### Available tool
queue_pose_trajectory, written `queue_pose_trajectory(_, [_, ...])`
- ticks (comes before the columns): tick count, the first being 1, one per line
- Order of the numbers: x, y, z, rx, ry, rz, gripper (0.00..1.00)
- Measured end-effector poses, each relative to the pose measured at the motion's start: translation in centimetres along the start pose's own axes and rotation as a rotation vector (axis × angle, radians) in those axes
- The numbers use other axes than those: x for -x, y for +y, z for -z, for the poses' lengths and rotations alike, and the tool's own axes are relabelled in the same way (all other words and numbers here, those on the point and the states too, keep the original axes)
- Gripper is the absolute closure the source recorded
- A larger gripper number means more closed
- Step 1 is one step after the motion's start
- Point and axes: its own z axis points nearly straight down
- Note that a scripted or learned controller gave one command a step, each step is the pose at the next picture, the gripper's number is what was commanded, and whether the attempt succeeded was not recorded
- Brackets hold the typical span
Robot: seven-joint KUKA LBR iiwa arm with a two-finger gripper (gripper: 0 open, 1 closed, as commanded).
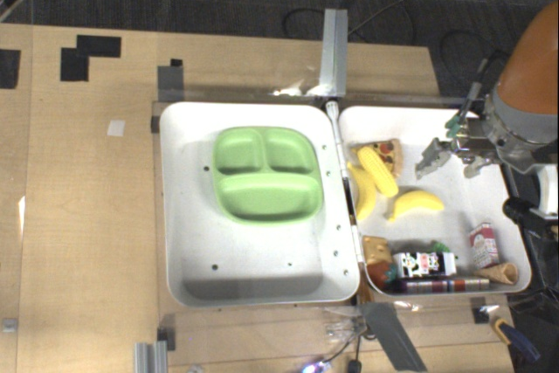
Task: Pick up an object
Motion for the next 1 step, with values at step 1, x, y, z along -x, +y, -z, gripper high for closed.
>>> queue_pose_trajectory(1, [2.77,-1.56,1.14,0.003,0.000,-0.038,0.00])
